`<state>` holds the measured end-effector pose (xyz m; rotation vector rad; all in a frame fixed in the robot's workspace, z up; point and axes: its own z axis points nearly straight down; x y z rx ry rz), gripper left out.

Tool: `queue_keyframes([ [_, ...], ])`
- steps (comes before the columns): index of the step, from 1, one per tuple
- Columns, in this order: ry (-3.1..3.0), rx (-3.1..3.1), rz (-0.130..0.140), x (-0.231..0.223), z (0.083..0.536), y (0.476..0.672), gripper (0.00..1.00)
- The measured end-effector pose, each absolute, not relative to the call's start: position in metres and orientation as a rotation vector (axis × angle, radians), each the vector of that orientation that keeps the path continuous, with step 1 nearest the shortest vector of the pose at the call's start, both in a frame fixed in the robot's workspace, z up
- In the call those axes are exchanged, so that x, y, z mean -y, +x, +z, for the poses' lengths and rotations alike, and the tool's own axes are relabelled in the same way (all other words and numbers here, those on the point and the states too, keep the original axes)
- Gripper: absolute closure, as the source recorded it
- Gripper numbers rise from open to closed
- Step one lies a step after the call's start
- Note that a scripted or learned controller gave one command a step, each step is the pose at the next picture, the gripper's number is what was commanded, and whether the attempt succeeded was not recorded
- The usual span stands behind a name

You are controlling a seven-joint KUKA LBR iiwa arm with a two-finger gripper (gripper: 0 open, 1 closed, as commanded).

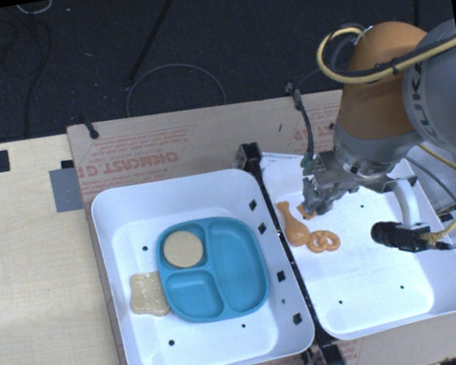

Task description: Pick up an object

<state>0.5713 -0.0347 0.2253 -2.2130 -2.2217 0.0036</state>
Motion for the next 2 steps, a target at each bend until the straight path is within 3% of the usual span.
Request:
queue_keyframes([
  [2, -2.212, 2.224, 0.003, -0.066, 0.243, 0.546, 1.0],
])
